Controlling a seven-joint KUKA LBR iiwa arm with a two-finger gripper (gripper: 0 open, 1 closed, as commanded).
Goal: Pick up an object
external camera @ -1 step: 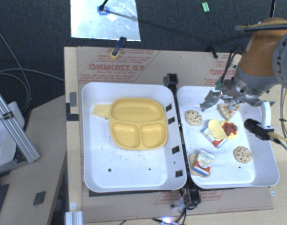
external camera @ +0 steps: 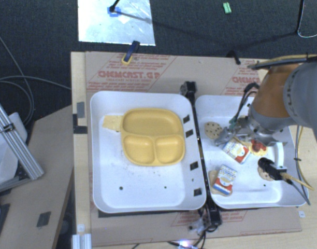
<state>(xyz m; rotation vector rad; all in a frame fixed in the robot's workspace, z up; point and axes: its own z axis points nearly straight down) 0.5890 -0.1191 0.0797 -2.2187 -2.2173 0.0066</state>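
Observation:
My gripper (external camera: pixel 227 135) is low in the right bin (external camera: pixel 241 197), reaching in from the right under the grey arm with its orange band (external camera: pixel 275 90). It sits just right of a brown chocolate-chip cookie (external camera: pixel 212 129) and at the upper left corner of a small white and orange packet (external camera: pixel 236 151). A red and orange item (external camera: pixel 258 148) lies right of that packet, partly under the wrist. A small white carton with blue and red print (external camera: pixel 225 179) lies nearer the front of the bin. I see nothing lifted.
The left bin (external camera: pixel 143 193) holds a yellow divided plate (external camera: pixel 152 136) with a pale yellow flat piece (external camera: pixel 112 122) at its left edge. The black divider (external camera: pixel 198 149) runs between the bins. A round tan item (external camera: pixel 263 172) lies at the right bin's right side.

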